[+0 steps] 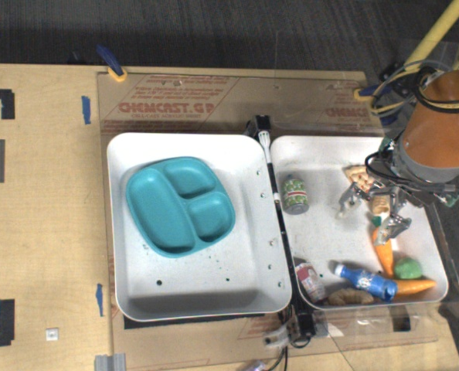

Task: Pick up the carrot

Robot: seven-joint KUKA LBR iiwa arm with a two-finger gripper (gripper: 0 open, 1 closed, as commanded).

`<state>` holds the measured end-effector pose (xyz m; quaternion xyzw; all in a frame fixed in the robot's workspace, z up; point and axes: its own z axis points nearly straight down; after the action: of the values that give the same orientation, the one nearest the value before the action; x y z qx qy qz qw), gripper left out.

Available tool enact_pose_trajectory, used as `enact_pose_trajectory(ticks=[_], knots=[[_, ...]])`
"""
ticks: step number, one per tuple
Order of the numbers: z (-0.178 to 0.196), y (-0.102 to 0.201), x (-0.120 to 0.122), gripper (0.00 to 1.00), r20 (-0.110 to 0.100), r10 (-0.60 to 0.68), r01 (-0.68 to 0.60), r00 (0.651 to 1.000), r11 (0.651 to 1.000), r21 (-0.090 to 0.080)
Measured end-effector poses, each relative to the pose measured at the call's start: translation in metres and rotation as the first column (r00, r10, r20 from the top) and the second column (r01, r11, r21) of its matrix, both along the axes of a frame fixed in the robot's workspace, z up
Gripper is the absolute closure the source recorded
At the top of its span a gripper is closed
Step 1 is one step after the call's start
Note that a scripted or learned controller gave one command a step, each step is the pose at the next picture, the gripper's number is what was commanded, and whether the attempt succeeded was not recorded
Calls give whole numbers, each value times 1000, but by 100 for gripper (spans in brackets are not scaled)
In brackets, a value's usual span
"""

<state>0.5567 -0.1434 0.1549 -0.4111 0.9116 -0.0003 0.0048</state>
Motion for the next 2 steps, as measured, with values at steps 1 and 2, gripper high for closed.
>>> enact_pose_trajectory(ticks=[1, 2], knots=[[-60, -50, -9, 0, 0, 31, -31, 1000, 1000, -1], [-63, -59, -44, 0, 25, 366, -366, 930, 930, 12]])
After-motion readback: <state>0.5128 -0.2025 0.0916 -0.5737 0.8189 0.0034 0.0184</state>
